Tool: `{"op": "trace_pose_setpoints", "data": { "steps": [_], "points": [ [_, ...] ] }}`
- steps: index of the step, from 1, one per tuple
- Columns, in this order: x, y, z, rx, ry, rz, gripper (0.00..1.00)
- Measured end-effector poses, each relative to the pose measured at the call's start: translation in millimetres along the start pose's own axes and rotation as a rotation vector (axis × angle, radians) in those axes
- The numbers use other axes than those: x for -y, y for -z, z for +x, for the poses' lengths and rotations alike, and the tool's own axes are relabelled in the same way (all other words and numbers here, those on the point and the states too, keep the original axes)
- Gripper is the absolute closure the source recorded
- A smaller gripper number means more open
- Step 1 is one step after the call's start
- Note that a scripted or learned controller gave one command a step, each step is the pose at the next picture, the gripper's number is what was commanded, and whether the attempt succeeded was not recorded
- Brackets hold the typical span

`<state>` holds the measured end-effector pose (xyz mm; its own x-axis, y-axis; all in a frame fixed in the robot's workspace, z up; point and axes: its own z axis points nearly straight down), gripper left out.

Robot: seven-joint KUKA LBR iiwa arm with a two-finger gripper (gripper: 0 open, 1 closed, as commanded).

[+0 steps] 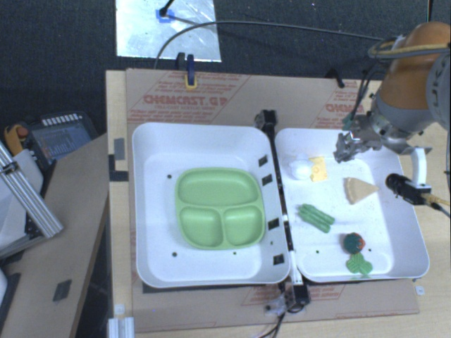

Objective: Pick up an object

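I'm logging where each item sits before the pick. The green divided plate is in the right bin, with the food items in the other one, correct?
Not quite. The camera view shows the green divided plate in the left bin. The food items, such as the green beans and the yellow piece, lie in the right bin.

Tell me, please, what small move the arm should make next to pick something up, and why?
Probably a short shift toward the camera view's left and then down: the pincer hangs over the back of the right bin with nothing seen between its fingers, and the yellow piece beside the white egg-like item lies nearest.
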<state>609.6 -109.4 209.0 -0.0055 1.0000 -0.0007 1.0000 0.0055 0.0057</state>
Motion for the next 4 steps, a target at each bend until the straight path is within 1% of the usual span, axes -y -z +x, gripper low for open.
{"op": "trace_pose_setpoints", "data": {
  "steps": [1,2,3,4],
  "points": [
    [8.2,55.6,-2.8,0.0,0.0,-0.001,1.0],
    [-8.0,54.3,50.1,-0.002,0.004,0.001,1.0],
    [-14.1,54.5,95.0,-0.002,0.004,0.003,1.0],
    [-21.1,40.0,155.5,-0.002,0.005,0.004,1.0]
  ]
}}
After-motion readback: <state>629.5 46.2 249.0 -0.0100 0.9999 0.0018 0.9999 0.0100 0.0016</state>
